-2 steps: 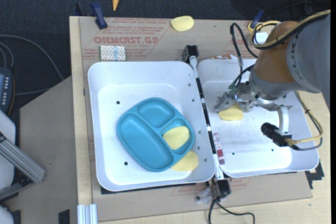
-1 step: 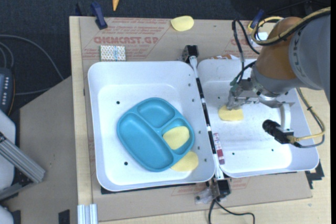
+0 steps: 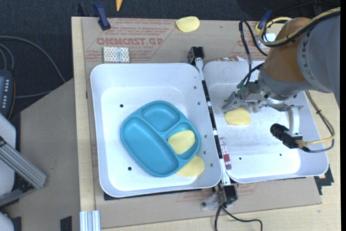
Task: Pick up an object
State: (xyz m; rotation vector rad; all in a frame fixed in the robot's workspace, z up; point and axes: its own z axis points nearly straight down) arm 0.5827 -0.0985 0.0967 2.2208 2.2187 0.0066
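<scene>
Two shallow white bins sit side by side on the worktop (image 3: 140,32).

Right bin (image 3: 281,162): one pale yellow slice (image 3: 238,117) lies flat on the floor, close to the left wall and in the far half. The end effector (image 3: 246,103) is low over it, on the slice's far-right side, and overlaps its far edge from this angle. Contact is not confirmed. Wide or narrow: cannot tell, since the wrist body covers it from above. The slice looks seated on the bin floor, not lifted.

Progress, as judged: the end effector is at the target, but grasp and lift are both left to do. Nothing is seen held.

Left bin (image 3: 105,89): a blue divided plate (image 3: 146,140) holds a second yellow slice (image 3: 181,140) in its right compartment. A third slice (image 3: 191,166) lies off the plate, against its near-right rim. A fourth slice (image 3: 187,24) lies on the bare worktop beyond the bins, and a patterned packet (image 3: 116,54) lies just beyond the left bin's far edge.

Room: the target sits near the wall shared by the two bins, so its left side is tight. The bin floor to its right and near side is open. Straight up looks free. A thin, flat slice offers little edge to pinch and may skid toward that wall.
</scene>
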